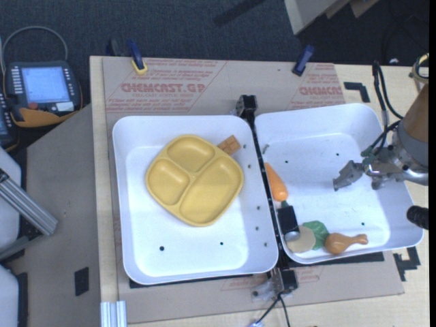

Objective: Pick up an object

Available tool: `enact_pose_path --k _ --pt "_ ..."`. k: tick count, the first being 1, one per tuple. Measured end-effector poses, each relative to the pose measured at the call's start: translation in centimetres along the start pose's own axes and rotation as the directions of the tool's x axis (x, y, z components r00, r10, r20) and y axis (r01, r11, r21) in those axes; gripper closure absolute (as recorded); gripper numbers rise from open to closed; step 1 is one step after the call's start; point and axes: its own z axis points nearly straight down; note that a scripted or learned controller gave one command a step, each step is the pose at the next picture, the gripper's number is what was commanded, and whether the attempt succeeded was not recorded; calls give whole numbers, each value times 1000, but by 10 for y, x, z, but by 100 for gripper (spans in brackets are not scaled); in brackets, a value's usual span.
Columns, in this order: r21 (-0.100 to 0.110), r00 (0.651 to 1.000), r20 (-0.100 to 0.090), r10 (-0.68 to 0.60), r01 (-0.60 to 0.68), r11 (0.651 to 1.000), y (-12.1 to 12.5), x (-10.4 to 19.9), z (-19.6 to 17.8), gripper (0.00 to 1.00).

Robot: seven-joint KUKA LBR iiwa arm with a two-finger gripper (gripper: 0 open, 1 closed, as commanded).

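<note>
My gripper hangs over the right side of the right bin, fingers spread apart with nothing between them. An orange carrot lies along that bin's left wall, well left of the gripper. At the bin's front sit a black block, a tan disc over a green piece, and a brown drumstick. The drumstick lies below and slightly left of the gripper.
The left bin holds a yellow divided plate with a small brown block at its upper right edge. A black clamp sits between the bins at the back. A teach pendant lies off the bench at far left.
</note>
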Motion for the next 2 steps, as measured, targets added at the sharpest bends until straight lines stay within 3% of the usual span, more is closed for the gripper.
enact_pose_path --k 1,2 --pt "-5 1000 1 -1 1 1000 1 0 -2 0" --pt "-4 1000 1 -1 1 1000 -1 -4 58 0"
